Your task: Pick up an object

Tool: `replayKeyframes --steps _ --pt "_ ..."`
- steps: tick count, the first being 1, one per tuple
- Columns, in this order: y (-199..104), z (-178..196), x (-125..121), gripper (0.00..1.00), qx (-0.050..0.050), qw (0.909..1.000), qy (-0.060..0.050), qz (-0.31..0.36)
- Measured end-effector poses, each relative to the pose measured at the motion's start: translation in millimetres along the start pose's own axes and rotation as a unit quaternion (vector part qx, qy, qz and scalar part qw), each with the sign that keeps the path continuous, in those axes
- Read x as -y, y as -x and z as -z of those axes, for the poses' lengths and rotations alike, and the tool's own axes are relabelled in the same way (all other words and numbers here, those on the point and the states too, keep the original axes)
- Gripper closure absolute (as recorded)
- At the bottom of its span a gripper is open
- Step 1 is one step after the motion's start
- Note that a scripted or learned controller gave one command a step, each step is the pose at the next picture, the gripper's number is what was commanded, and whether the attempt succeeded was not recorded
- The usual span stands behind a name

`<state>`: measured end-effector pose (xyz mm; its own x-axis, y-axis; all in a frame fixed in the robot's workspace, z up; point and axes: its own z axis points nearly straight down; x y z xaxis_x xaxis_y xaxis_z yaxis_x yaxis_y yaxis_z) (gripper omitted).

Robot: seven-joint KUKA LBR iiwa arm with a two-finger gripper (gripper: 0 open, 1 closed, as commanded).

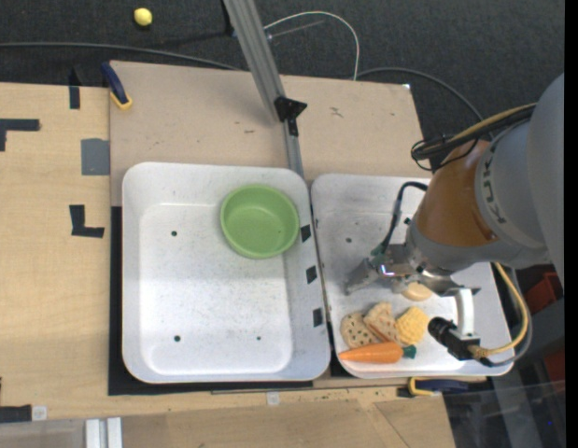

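I am hovering the pincer (393, 271) over the right bin (359, 203), grip state unclear; the crackers (377, 325) are lying at five o'clock, nearby.

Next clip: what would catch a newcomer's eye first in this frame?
Likely the bright green bowl, alone in the upper right part of the left bin. Next, the grey arm with its orange band coming in from the right, its gripper low over the right bin. Just below it, small food items crowd that bin's near edge: an orange carrot, crackers and a yellow piece.
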<state>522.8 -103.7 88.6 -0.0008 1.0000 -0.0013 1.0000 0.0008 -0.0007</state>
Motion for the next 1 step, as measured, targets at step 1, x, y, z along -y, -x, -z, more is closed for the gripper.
replayKeyframes --steps 1 --pt "-0.7 10.7 0.2 1.00 -0.001 1.0000 -0.001 0.000"
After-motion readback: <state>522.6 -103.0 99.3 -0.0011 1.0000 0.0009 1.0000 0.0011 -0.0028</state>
